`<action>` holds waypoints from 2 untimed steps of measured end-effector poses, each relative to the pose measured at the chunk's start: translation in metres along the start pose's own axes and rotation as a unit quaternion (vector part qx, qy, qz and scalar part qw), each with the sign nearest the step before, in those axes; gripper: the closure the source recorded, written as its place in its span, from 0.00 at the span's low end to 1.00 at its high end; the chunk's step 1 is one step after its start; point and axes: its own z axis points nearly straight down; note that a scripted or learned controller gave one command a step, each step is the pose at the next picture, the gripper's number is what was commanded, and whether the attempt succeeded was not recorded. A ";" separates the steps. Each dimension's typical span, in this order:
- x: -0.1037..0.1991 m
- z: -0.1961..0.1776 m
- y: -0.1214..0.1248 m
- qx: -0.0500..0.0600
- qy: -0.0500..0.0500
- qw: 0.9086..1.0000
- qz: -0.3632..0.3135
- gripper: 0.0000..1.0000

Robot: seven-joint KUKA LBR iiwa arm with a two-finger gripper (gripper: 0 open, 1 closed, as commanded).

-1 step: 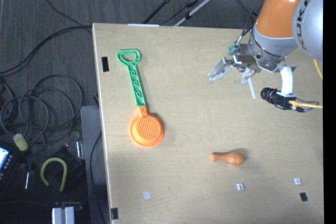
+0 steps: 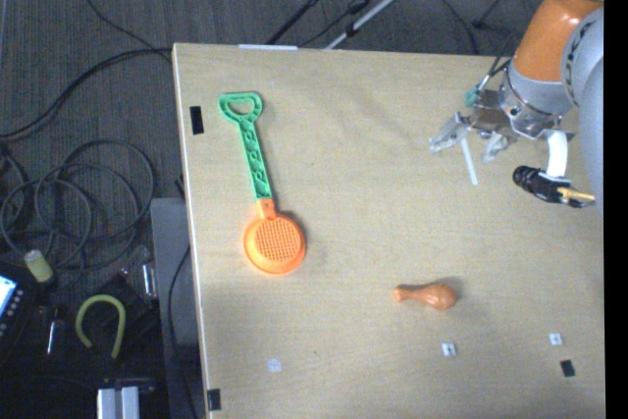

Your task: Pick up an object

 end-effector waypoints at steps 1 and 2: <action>0.029 0.072 0.007 -0.001 0.000 0.989 -0.145 0.00; 0.061 0.071 0.004 -0.002 0.001 0.943 -0.333 0.00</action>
